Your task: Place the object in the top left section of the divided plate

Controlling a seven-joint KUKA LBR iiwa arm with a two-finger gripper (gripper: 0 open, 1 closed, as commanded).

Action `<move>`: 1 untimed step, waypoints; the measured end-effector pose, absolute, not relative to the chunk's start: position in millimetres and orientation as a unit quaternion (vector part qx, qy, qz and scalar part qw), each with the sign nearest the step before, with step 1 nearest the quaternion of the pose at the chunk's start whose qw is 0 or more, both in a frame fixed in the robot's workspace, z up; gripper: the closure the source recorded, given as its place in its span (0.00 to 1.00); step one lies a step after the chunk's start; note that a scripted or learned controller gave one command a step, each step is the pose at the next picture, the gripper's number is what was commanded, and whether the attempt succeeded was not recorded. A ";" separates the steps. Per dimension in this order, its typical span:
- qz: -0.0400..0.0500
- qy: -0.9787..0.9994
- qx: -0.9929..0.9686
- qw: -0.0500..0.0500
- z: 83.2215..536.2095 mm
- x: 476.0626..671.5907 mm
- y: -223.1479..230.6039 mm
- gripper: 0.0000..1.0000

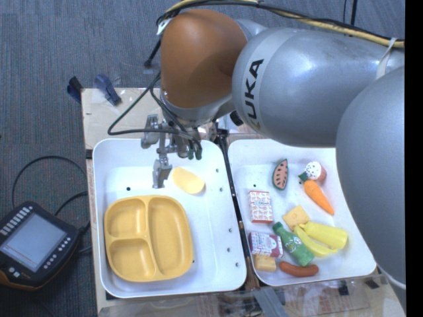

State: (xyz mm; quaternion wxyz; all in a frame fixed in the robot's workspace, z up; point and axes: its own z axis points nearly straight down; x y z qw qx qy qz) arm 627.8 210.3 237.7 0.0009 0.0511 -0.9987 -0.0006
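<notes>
Arm (310,78) reaches in from the right, wrist low over the far end of the left bin (218,177). Gripper (160,175) hangs near the bin's upper middle, one finger visible pointing down at the bin floor. Jaw state: cannot tell; the second finger is hidden from this angle and no gap can be read.

Task object, judged to be the pale yellow oval piece (188,180), lies flat on the bin floor just beside the gripper, on its right. Nothing visible between the fingers, so not recorded as held. Whether the finger touches the piece's edge is unclear.

Divided plate (149,238), yellow, sits in the near half of the same bin, three sections, all bare. Target section is the upper-left one, nearest the gripper, close below and slightly left of it.

Right bin (357,259) holds toy food: watermelon slice (281,174), carrot (318,197), bottle (295,244), sausage (298,269), small boxes. Well apart from the work.

Step in hand, as judged: pick stage, or just after a release short of the plate. Placement not done.

Next move calls for centring the fingers over the oval piece, closing across its narrow width, lifting clear, then a short carry to the upper-left section. Risk: the flat, thin shape may slip the pinch.
</notes>
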 end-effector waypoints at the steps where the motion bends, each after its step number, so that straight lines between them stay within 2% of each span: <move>1: 0.000 -1.000 0.009 -0.001 234.4 645.0 136.7 0.00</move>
